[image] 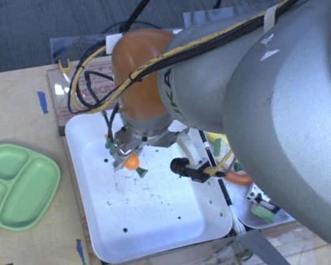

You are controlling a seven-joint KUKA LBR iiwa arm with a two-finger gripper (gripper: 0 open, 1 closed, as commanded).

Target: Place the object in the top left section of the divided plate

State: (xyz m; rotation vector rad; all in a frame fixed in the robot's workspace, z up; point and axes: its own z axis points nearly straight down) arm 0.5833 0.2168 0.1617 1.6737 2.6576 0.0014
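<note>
A light green divided plate [15,185] lies on the wooden bench at the left, outside the bins, with two small sections at its top and one long section at the lower right. Over the upper middle of the left white bin [107,234], my gripper [127,159] points down. It is shut on a small orange toy with a green tip [133,162], which shows between its silver fingers [120,161]. The orange band and the grey arm hide the bin's upper right part.
Dark specks dot the left bin's floor. A black knob [180,167] on the arm hangs near the bin's right wall. The right bin [257,220] holds several small items, among them an orange one [239,178] and a green one [265,209]. Cables loop above the bins.
</note>
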